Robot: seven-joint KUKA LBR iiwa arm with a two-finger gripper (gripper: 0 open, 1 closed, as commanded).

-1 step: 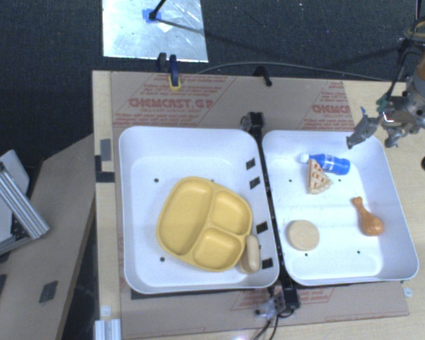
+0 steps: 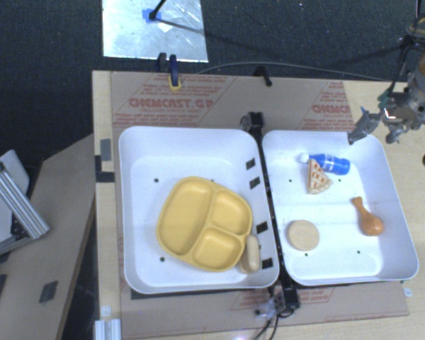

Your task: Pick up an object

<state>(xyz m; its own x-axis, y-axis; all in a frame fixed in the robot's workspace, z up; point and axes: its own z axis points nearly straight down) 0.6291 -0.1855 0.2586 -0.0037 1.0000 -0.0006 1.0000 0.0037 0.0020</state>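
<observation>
My gripper hangs above the far right corner of the right bin, its two fingers spread open with nothing between them. Inside that bin lie a blue and white bottle on its side, a waffle-patterned wedge touching it, an orange drumstick-shaped toy and a round tan cookie. The bottle and wedge are left of and nearer than the gripper.
The left bin bears a yellow divided tray with a pale bread-roll toy at its right edge. Black clips run along the seam between the bins. A shiny metal sheet lies on the dark floor behind the bench.
</observation>
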